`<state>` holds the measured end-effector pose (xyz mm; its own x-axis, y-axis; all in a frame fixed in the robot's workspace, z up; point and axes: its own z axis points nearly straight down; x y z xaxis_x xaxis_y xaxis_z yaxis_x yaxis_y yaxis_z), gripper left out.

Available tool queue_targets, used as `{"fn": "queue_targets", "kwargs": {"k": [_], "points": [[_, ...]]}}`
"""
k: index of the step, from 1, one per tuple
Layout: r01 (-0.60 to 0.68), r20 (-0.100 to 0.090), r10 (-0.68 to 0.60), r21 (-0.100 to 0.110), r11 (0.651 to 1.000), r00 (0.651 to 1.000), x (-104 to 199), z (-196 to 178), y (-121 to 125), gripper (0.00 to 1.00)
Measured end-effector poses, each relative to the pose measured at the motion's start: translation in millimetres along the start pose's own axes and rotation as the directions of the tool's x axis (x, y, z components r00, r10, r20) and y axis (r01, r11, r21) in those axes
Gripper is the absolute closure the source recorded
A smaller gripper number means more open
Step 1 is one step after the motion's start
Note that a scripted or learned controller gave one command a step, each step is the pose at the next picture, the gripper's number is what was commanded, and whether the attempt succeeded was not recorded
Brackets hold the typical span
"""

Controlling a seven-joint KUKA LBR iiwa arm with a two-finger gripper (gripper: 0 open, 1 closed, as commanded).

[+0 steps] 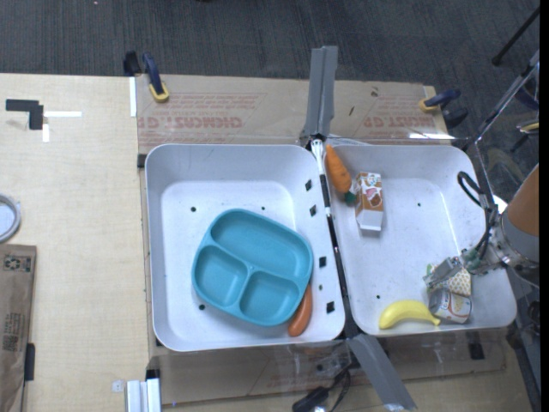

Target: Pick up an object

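In the right bin (403,230) lie an orange carrot (339,172) at the far left corner, a small white and brown carton (370,202) beside it, a yellow banana (407,314) at the near wall, and a crumpled packet (455,303) at the near right. My gripper (448,273) reaches in from the right and hangs low, just above the crumpled packet and touching or almost touching its top. The arm's wrist (515,239) stands over the bin's right wall. Nothing is visibly lifted.
The left bin (171,196) holds a blue divided plate (250,267) and an orange sausage (300,314) against its near right edge. A grey divider post (322,93) rises between the bins at the back. Clamps (154,77) hold the cardboard behind.
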<state>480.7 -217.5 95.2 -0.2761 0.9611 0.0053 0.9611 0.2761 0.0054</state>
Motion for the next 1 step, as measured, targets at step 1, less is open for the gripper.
{"fn": "queue_targets", "kwargs": {"k": [1], "points": [[-0.003, 0.008, 0.003, -0.006, 1.000, 1.000, -2.2, -11.5, 1.5, 1.00]]}}
